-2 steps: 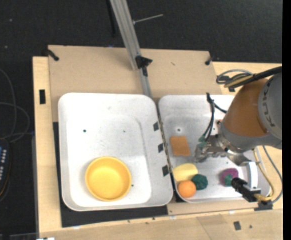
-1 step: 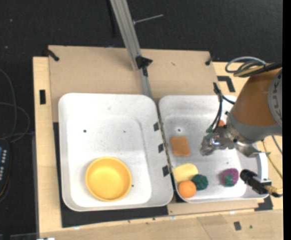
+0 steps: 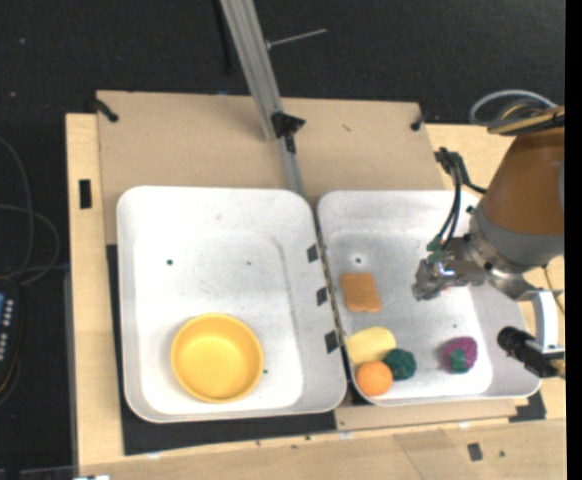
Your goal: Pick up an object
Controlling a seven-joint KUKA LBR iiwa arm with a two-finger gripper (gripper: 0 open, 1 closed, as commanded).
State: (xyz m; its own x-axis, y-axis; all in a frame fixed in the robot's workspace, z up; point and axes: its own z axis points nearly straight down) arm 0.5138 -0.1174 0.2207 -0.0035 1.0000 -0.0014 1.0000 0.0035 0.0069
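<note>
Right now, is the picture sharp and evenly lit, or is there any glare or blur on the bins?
Camera view: even, soft light, no harsh glare on the white bins; faint shadows beside the yellow bowl; the claw looks slightly soft; the floor around the bench is dark.

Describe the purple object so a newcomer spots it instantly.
Start at the right white bin, the one under the arm. Follow its front edge toward the near right corner to the purple object. It sits alone, apart from the yellow, orange and green cluster to its left.
</note>
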